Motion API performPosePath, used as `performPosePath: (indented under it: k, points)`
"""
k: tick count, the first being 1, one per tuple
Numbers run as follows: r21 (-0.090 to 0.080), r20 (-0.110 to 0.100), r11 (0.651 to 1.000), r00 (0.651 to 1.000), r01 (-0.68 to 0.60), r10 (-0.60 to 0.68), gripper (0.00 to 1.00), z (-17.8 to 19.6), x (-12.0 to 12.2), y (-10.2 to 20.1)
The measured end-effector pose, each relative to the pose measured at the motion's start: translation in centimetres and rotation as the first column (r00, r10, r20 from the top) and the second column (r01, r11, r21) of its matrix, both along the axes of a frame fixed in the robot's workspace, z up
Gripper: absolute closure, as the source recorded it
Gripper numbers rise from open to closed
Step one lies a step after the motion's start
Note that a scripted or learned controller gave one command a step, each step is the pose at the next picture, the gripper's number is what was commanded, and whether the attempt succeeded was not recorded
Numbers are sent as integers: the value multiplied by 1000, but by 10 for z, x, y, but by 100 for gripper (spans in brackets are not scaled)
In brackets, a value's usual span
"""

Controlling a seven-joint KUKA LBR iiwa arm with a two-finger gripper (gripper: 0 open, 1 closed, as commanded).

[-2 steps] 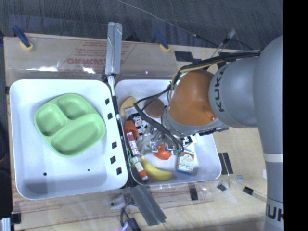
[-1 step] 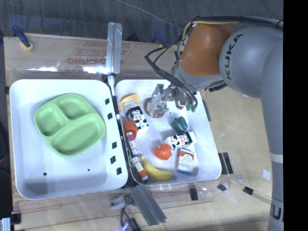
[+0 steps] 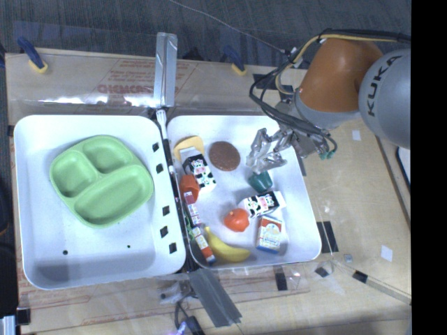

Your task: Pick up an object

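My gripper (image 3: 267,158) hangs over the upper right part of the right bin (image 3: 305,187), at the end of the grey arm with the orange band (image 3: 335,75). Right under its tip sits a small teal cup (image 3: 261,182); whether the two touch is unclear. Around it in the same bin lie a brown round cookie (image 3: 225,155), two cow-patterned cartons (image 3: 262,203) (image 3: 200,172), a red tomato (image 3: 237,220), a blue and white carton (image 3: 271,234), a banana (image 3: 228,251) and a red bottle (image 3: 190,187).
The left bin (image 3: 42,257) holds a green divided plate (image 3: 103,179). A dark divider (image 3: 167,187) runs between the bins. A yellow-topped item (image 3: 188,145) and a thin bottle (image 3: 198,234) lie along the right bin's left wall. Cables (image 3: 279,82) loop off the wrist.
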State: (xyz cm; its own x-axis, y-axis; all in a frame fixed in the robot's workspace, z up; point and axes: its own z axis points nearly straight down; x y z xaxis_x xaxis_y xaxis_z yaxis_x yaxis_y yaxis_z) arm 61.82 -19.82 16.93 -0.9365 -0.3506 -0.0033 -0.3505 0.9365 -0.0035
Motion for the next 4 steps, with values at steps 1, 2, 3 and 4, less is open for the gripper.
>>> performPosePath:
  k: [1, 2, 3, 4]
  points:
    - [1, 0, 1000, 1000, -2, 2, 0, 0, 0, 2]
    - [6, -8, 1000, 1000, -29, 29, 0, -80, -7, 53]
    - [-19, 5, 999, 1000, -26, 26, 0, -72, 8, 84]
    - [-3, 0, 994, 994, -110, 110, 0, -31, -42, -18]
